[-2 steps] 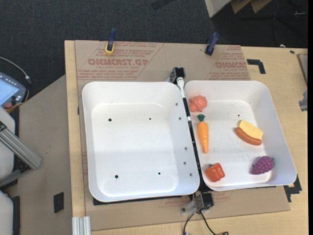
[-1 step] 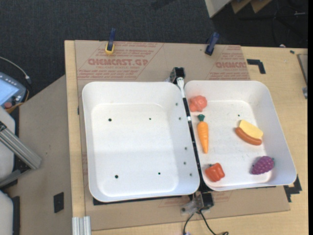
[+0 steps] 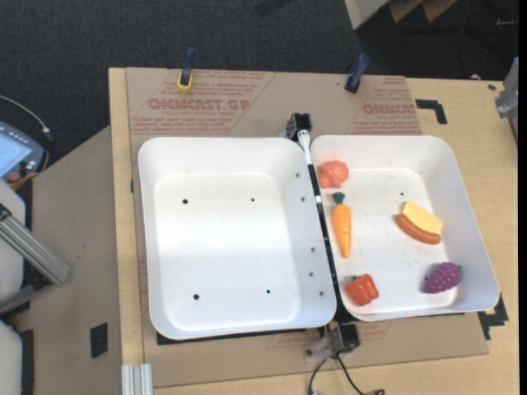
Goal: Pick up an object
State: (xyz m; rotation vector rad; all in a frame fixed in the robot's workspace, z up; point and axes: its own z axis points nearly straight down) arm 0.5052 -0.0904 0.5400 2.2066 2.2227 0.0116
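Bench top w/ a cardboard sheet [image 3: 123, 220] under two white bins, dark carpet beyond.

Nearest edge, 6 o'clock: a small clip w/ cable [image 3: 339, 340] sits at the seam between the bins. Left bin [image 3: 152, 220] shows just four dark dots on its floor. Right bin [image 3: 461, 179] has all the pick candidates.

Near to far in the right bin:
- red pepper-like toy [image 3: 361, 289] at approx 7 o'clock, close to the near wall
- purple grape bunch [image 3: 442, 277] at 5 o'clock, almost at the corner wall
- carrot [image 3: 342, 230] at 9 o'clock, lying lengthwise just beside the seam, green top pointing far
- yellow-orange bun-shaped toy [image 3: 421, 222] at 3 o'clock, well apart from the rest
- pink lumpy piece [image 3: 333, 174] at 11 o'clock, near the far-left corner

Handling, my guess: all look like hollow plastic play food, so light, stiff, smooth, prob. slippery. Bun toy seems the best target: open space all round; grip across its short width. Carrot tapers, so take it at the thick upper half, across the body; the seam wall crowds one side. Grapes are bumpy & close to the wall, so less room.

Far edge, 12 o'clock: second clip [image 3: 298, 126] at the seam, then two clamps [image 3: 186, 71] on the cardboard.

Hard to make out: what the pink piece is; the sheet's print reads only in part. Gripper state: can't tell.
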